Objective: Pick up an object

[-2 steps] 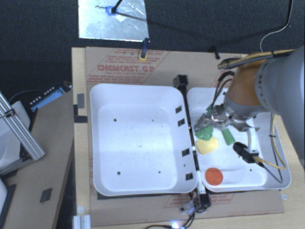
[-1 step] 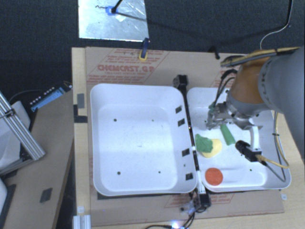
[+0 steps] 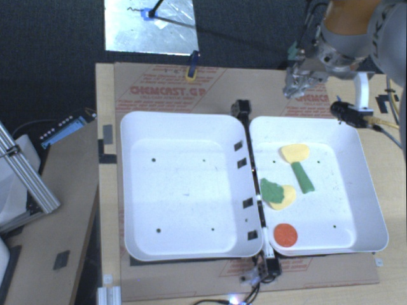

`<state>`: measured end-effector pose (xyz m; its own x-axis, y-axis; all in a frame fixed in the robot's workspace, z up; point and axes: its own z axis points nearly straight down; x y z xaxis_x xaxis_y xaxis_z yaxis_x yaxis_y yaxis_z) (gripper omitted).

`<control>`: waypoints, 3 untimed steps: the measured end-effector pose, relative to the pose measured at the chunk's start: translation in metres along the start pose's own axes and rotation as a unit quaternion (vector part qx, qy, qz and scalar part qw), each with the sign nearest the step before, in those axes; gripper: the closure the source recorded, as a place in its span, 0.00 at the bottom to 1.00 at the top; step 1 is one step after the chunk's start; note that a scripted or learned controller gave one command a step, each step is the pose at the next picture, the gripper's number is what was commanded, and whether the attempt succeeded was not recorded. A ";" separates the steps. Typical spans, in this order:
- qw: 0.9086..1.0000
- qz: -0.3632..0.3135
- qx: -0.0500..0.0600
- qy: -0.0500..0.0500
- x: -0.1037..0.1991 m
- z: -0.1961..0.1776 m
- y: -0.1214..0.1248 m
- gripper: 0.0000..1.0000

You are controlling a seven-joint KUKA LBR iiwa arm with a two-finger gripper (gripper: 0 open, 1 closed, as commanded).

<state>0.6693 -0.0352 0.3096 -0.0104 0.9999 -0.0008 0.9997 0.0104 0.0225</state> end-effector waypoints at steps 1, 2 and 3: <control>1.000 0.000 0.007 0.002 0.062 -0.052 0.002 1.00; 1.000 0.002 0.007 0.001 0.071 -0.114 -0.030 1.00; 1.000 0.002 0.007 0.000 0.068 -0.160 0.005 1.00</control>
<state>0.6700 0.0328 0.4698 -0.0059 1.0000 -0.0007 0.9999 0.0060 0.0095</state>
